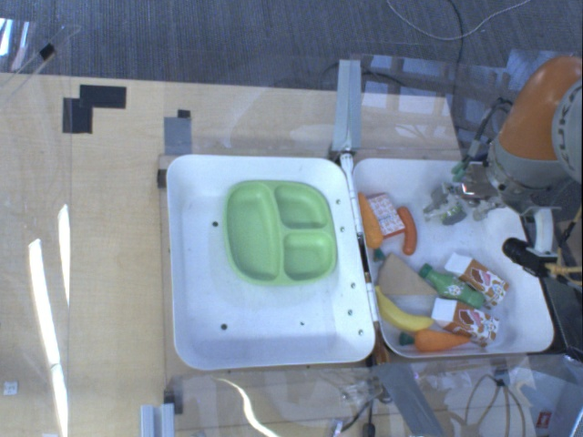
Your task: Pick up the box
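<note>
Gripper point(453, 200) is observed hovering at the 12 o'clock end of the right bin point(537, 335), hanging from the grey arm with the orange band point(539, 107) that enters from 3 o'clock. Its metal fingers are seen spread apart with nothing between them; no object is held.

Two candidate boxes are noted. A small box with a white, red-printed face point(385, 215) lies at about 9 o'clock from the gripper, near but apart from it, against the bin's 9 o'clock wall. It is flanked by an orange item point(369, 221) on its 9 o'clock side and a sausage point(409, 230) on its 3 o'clock side, both touching or nearly so. A patterned carton point(483, 280) and a second one like it point(466, 319) lie towards 5 o'clock, beside a green bottle point(448, 283), a banana point(403, 313), a carrot point(439, 340) and a tan flat piece point(403, 279). The left bin point(187, 271) carries a green divided tray point(279, 232).

It is judged that the step in hand is the approach, with the grasp not yet begun. The red-printed box is assessed as the nearer target. A clean grasp would be favoured by a short travel towards 9 o'clock, the fingers being turned to close across the box's narrow sides. The neighbours leave little room for the fingers, so a descent centred on the box is advised, lest the sausage be pinched or the box be pushed against the wall. Whether the box lies flat or tilted cannot be told
</note>
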Controlling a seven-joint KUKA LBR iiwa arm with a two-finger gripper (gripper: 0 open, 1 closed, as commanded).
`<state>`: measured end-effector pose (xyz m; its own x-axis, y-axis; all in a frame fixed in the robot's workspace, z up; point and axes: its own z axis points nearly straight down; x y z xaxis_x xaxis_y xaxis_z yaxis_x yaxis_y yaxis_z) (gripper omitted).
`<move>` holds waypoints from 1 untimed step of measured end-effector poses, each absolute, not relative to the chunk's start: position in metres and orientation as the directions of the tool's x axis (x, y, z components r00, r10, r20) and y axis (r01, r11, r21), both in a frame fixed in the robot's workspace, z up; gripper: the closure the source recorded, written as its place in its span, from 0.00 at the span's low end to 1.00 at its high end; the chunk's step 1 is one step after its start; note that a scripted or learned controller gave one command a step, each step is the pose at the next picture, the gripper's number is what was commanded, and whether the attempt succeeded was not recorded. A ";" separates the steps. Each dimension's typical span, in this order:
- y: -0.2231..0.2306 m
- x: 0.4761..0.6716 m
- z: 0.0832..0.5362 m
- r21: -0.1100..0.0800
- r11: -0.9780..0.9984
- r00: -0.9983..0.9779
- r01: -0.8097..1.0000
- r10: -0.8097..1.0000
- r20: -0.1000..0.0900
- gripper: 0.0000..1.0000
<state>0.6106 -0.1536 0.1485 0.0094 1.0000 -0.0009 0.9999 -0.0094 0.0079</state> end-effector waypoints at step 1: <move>-0.147 0.582 0.088 0.010 0.005 -0.005 1.000 1.000 -0.001 0.00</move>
<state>0.5821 -0.1467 0.0882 -0.0048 1.0000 -0.0011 0.9999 0.0048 0.0097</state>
